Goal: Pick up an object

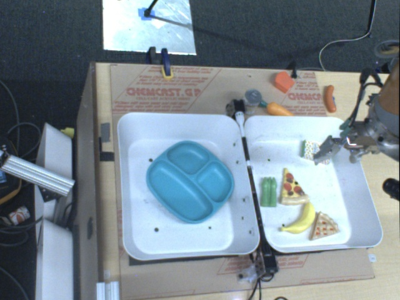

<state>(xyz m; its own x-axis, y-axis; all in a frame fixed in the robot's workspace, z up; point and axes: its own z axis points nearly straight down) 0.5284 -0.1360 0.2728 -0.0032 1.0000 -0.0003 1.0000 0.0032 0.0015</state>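
Behind bins, board (187,92) lettered "CHEMCAST"

- dark carpet floor (37,36) around the bench (200,83)
- shiny metal sheet (150,17) lying on floor behind bench
- cables (15,136) trailing at left
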